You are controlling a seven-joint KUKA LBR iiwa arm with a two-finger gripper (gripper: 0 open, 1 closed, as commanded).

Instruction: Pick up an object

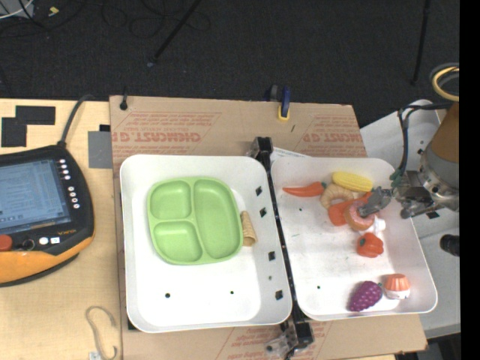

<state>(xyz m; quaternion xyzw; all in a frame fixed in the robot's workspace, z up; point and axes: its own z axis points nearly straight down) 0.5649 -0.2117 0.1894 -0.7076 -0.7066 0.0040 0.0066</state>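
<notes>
Teach pendant (37, 212) at left edge of bench, screen lit, orange underside, grey cable looped below it. Cardboard sheet (225, 130) under both bins, red print reading reversed. Blue-and-yellow clamp (283, 103) on cardboard's far edge. Black cables (112, 13) across dark floor behind. Black blocks (26, 122), possibly tape, on wood at far left.

The grey-and-orange arm (442, 156) is cut off at the right; its gripper (373, 205) partly hides a pink toy (360, 217).
</notes>
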